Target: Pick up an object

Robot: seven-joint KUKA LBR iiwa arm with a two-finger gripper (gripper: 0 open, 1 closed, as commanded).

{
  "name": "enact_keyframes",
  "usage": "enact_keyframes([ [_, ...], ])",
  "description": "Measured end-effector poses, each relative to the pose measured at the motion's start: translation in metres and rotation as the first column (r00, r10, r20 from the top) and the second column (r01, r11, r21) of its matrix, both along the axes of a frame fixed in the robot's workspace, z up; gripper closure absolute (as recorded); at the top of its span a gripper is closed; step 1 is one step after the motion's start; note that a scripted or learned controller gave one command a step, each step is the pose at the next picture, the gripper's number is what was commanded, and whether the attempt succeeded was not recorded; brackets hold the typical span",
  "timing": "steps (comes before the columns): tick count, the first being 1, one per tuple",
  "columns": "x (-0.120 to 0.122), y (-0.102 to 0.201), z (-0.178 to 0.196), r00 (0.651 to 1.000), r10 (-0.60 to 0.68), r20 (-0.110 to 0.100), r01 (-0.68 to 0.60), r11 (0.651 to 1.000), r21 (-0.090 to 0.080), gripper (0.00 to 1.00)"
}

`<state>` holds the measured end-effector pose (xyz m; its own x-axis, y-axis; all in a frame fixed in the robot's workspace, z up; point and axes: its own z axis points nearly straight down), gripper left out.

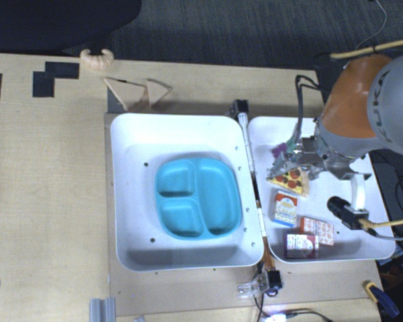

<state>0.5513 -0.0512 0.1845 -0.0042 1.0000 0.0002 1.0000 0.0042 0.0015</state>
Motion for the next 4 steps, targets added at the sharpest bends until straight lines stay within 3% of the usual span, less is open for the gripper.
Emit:
enact_keyframes([
  [1,-0.063,-0.047,-0.088,1.000,-0.002,0.002,0.002,1.000,0.001,0.00],
  [2,-0.060,-0.045,-0.076,1.000,-0.001,0.009,0.001,1.000,0.003,1.00],
  [3,-0.061,-0.045,-0.077,1.000,0.000,0.007,0.000,1.000,0.003,0.00],
  [4,-0.059,-0.045,-0.066,1.000,0.002,0.010,-0.002,1.000,0.004,1.00],
])
